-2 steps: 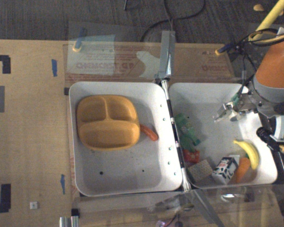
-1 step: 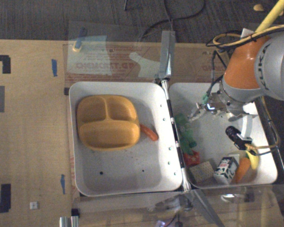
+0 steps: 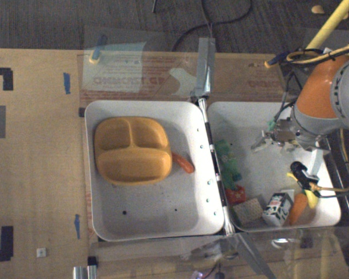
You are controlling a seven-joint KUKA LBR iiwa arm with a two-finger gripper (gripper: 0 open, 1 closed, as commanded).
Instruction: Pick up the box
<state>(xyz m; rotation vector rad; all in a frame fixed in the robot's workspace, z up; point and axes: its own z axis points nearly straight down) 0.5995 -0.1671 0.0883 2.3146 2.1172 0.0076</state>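
The box [image 3: 277, 208] is a small white carton with dark print. It lies near the front edge of the right bin [image 3: 250, 121], between a tan square pad [image 3: 249, 210] and an orange carrot [image 3: 298, 208]. My gripper [image 3: 277, 142] hangs over the middle of the right bin, well behind the box and apart from it. Its fingers are spread open with nothing between them.
A green toy [image 3: 227, 158] and a small red thing [image 3: 235, 194] lie along the right bin's left wall. A yellow piece [image 3: 311, 199] sits by the carrot. The left bin [image 3: 157, 214] holds an orange divided plate [image 3: 131, 150] and a small orange carrot [image 3: 183, 163].
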